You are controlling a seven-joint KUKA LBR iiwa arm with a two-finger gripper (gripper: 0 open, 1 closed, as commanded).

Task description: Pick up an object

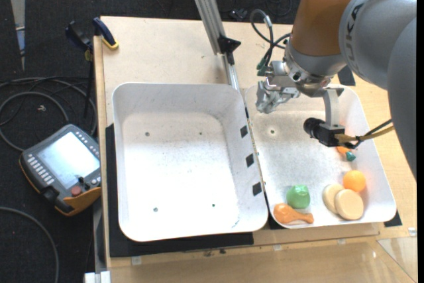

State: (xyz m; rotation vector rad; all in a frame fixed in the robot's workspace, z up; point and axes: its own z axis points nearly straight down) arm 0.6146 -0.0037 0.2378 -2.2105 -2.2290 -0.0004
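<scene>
My gripper (270, 100) hangs over the back left corner of the right bin (291, 142), with nothing visible in it. Along the bin's front edge lie a green ball (299, 196), an orange pear-shaped piece (292, 213), two cream round pieces (344, 202) and an orange ball (354, 181). A small orange and green piece (345, 154) sits by the right wall. All of these are well in front of the gripper and apart from it.
The left bin (126, 142) sits beside the right one, their walls meeting in the middle. A metal pole (207, 3) slants down to the bench behind the bins. A black part (320, 131) hangs from the arm over the right bin. A teach pendant (59, 169) lies on the floor at left.
</scene>
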